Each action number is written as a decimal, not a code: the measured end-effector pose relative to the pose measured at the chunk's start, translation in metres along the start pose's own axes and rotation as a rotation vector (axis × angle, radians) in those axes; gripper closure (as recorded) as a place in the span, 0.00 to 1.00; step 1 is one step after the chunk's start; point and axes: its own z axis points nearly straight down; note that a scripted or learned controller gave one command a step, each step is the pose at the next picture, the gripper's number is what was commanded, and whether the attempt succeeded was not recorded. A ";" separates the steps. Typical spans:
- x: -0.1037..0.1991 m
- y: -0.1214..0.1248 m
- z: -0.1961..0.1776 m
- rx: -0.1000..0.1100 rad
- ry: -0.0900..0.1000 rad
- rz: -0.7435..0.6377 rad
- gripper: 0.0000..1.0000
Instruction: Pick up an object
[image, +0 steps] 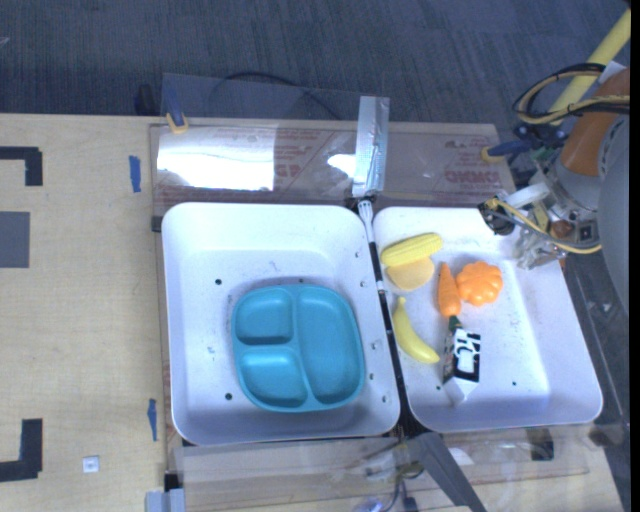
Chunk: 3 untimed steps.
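Orange pumpkin (480, 283): ribbed, glossy plastic; banana (413, 336) smooth, curved.

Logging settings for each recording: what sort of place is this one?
Probably a robot lab test bench: two white bins on a plywood bench, a blue divided plate and toy food like a banana, with a cabled robot arm.
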 end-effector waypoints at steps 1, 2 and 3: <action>0.002 0.003 0.024 0.002 0.005 0.017 1.00; 0.004 0.002 0.013 0.001 0.007 0.013 1.00; 0.004 0.001 0.003 0.000 0.007 0.010 1.00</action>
